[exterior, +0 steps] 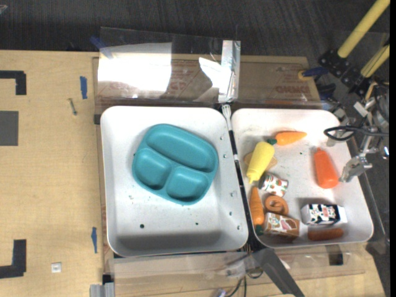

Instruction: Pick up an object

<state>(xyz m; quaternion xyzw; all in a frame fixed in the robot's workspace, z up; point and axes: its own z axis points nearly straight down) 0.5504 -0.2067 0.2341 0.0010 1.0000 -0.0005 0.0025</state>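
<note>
A: What sits in the left bin [117, 166]?

B: A teal divided plate [175, 163], three compartments, lying flat at its centre and tilted a little clockwise.

A: And the right bin [362, 212]?

B: Toy food. A small carrot [289, 137] lies at twelve o'clock. A yellow corn cob [260, 159] leans at ten o'clock by the left wall. An orange-red sausage-shaped piece [325, 167] stands at two o'clock, apart from the rest. Below the corn are a small white printed carton [273, 184], a pretzel [275, 203] and a long carrot [257, 207] along the left wall, all bunched close. At seven o'clock a brown printed box [282, 225] touches the pretzel. At five o'clock a cow-patterned carton [321, 213] lies just above a brown sausage [325, 233].

A: The gripper?

B: The gripper [357, 164] hangs at three o'clock over the right rim, just beside the orange-red piece. Nothing is between its fingers; whether they are spread or pressed together I cannot tell.
</note>
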